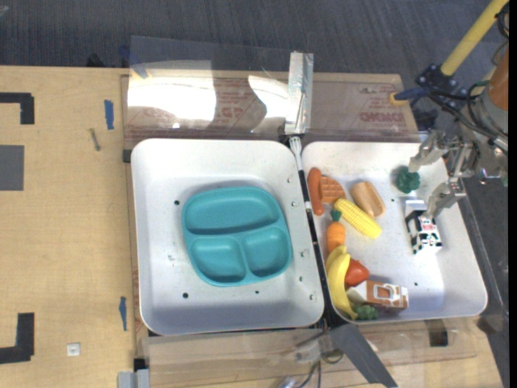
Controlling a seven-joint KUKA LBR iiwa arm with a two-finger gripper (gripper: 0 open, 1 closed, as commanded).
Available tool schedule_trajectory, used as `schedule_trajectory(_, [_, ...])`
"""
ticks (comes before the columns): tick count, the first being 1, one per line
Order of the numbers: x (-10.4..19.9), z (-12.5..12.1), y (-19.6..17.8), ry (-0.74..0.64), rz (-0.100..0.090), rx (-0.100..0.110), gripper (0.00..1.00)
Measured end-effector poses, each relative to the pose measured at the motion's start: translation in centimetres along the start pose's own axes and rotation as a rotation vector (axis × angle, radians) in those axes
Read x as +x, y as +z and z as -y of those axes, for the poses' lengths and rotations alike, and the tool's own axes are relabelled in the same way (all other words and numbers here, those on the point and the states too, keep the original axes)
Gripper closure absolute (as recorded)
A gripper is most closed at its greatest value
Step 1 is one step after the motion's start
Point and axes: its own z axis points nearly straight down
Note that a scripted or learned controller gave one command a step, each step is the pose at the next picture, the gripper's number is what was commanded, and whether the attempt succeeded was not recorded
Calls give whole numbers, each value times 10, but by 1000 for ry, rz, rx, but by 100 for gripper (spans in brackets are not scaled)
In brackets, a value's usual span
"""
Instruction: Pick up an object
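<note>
Two white bins side by side; gripper (pixel 443 186) hangs over the far right part of the right bin (pixel 464 293), fingers apart w/ nothing between them. Green broccoli-like piece (pixel 406 179) lies just left of the gripper, apart from it. Black-and-white cow toy (pixel 425 234) sits just below the fingertips, nearest item. Further left: bread roll (pixel 367 197), corn cob (pixel 357 217), waffle-like piece (pixel 329 189), carrot (pixel 335 234). Lower left: banana (pixel 338 281), red item (pixel 356 273), small carton (pixel 386 295). Well left, the left bin (pixel 153 297) holds a teal divided tray (pixel 236 234). Cables crowd the gripper's right side.
</note>
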Motion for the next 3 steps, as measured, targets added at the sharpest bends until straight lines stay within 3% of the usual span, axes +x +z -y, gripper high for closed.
schedule_trajectory(1, [-42,26,129,-40,-14,-5,0])
schedule_trajectory(2, [-30,58,175,-94,1,-3,0])
schedule_trajectory(3, [-66,-16,167,-167,5,-3,0])
